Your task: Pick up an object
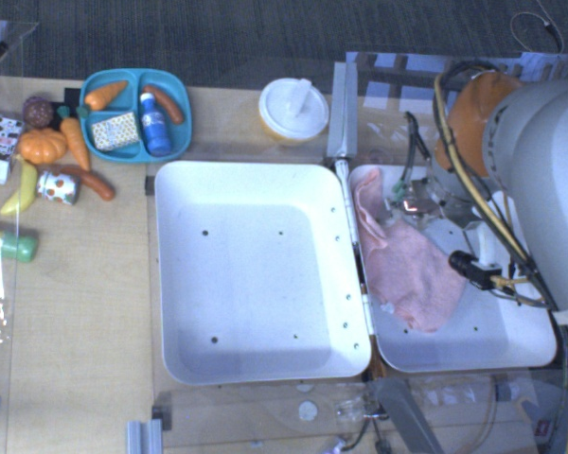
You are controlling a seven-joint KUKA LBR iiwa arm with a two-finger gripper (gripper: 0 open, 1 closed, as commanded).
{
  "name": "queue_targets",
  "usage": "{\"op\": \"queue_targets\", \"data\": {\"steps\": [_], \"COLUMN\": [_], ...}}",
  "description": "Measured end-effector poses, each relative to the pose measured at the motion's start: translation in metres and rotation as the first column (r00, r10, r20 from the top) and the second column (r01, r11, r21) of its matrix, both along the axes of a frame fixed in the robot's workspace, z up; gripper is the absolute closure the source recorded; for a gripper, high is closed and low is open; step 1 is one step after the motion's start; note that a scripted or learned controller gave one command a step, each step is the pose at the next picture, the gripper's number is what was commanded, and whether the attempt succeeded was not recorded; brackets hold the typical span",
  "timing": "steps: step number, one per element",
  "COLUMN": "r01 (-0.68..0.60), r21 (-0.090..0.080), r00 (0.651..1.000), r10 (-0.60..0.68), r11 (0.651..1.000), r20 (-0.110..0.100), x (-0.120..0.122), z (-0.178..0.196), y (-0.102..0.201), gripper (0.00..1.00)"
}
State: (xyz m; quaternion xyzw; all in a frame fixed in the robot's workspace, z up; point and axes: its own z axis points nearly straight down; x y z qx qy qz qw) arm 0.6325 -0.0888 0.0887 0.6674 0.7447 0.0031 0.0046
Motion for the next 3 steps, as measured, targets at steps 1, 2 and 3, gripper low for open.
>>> {"op": "queue_targets", "data": {"steps": [1, 2, 3], "r01": [-0.132, -0.208, -0.258], "r21": [-0.003, -0.002, -0.003], "r00": [0.991, 0.978, 0.966], "r10": [0.132, 0.208, 0.258], "r11": [0.991, 0.978, 0.966], "r20": [0.000, -0.001, -0.001], "x": [-0.064, 0.018, -0.047], "z": [0.001, 0.000, 0.001], "y": [-0.064, -0.028, -0.049], "gripper": [0.00, 0.00, 0.00]}}
